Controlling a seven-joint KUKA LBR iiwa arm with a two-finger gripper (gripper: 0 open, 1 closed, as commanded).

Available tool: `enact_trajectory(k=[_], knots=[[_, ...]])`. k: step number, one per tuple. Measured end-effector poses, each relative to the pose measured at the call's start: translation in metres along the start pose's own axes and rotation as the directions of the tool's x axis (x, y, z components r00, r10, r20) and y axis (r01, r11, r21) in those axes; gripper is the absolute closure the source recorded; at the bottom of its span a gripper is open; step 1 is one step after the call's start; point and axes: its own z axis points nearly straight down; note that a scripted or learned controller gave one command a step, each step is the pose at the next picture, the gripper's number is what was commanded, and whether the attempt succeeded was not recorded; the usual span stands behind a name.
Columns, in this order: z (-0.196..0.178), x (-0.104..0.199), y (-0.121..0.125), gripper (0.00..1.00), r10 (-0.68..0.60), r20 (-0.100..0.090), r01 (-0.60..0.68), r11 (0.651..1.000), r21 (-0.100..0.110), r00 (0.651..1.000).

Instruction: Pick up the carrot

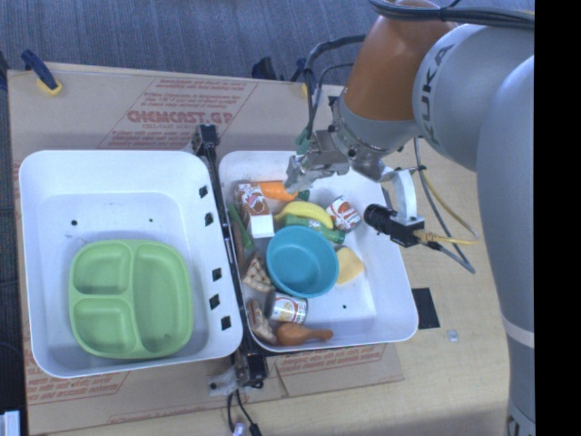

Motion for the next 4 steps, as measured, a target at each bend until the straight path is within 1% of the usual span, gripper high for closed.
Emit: enact_trajectory(k=[1,2,3,4], knots=[[0.087,-0.041,0.044,0.0,0.063,0.003,-0.063,0.998,0.01,0.998],[0.161,-0.056,0.047,0.0,0.095,0.002,-0.095,0.995,0.011,0.995],[-0.002,-0.078,0.031,0.0,-0.028,0.01,0.028,0.999,-0.016,1.0],[0.062,0.002,0.055,0.0,-0.008,-0.002,0.008,1.0,0.006,1.0]])
